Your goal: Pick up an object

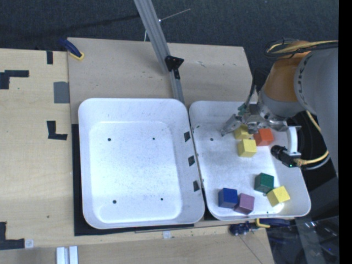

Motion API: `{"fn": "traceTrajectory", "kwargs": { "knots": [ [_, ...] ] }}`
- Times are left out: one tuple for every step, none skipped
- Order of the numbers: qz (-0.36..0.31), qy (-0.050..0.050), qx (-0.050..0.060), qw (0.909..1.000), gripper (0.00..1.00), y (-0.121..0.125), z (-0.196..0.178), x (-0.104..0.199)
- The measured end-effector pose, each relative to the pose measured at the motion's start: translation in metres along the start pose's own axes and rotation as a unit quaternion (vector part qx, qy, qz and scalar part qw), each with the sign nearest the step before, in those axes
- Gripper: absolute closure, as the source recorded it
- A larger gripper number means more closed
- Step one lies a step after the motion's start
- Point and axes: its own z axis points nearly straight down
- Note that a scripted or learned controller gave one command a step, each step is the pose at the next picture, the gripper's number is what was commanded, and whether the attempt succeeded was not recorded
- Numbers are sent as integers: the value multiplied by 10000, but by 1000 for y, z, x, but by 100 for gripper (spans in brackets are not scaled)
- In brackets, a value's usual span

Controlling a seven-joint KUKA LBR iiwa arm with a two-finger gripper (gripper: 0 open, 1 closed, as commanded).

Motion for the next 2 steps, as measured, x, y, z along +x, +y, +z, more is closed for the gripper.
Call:
{"fn": "traceTrajectory", "kwargs": {
  "knots": [
    [-2, -2, 5, 10000, 100, 0, -8, 0],
    [2, 33, 81, 10000, 100, 11, -67, -1]
  ]
}}
